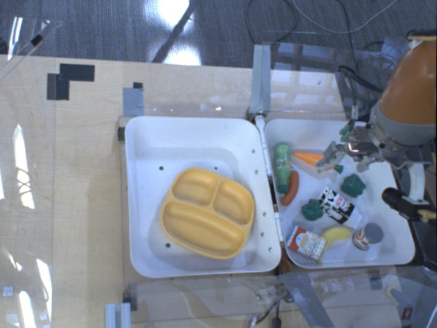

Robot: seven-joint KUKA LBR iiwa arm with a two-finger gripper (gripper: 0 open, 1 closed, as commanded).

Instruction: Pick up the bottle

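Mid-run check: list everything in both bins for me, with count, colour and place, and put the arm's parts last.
Left bin: 1, white, left half of bench.
Right bin: 1, white, beside it on the right.
Divided plate: 1, yellow, three compartments, in left bin.
Bottle: 1, green, right bin, along its left wall.
Carrot: 1, orange, right of the bottle's top.
Sausage-like item: 1, red-orange, below the bottle.
Small green items: 2, mid right bin.
Black-and-white item: 1, centre.
Carton: 1, red and white, front.
Banana: 1, yellow, front.
Can: 1, greyish, front right.
Arm: grey, orange band.
Gripper: over right bin's upper part.
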